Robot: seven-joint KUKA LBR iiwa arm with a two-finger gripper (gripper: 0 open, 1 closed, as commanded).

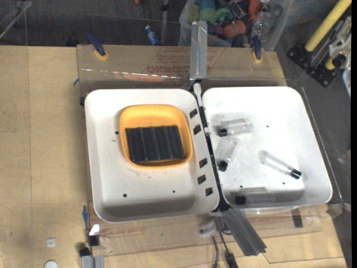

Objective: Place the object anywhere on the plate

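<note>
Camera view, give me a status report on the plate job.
Orange plate in left bin, dark ridged block on it. Clear tubes in right bin: one, another with black cap. Nothing blocking the plate.

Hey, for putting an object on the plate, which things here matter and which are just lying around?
For the job:
- orange plate with a dark ridged insert, in the left bin
- clear tubes with black caps in the right bin

Lying about:
- box of colourful toys behind the bench
- yellow bar, top right
</note>
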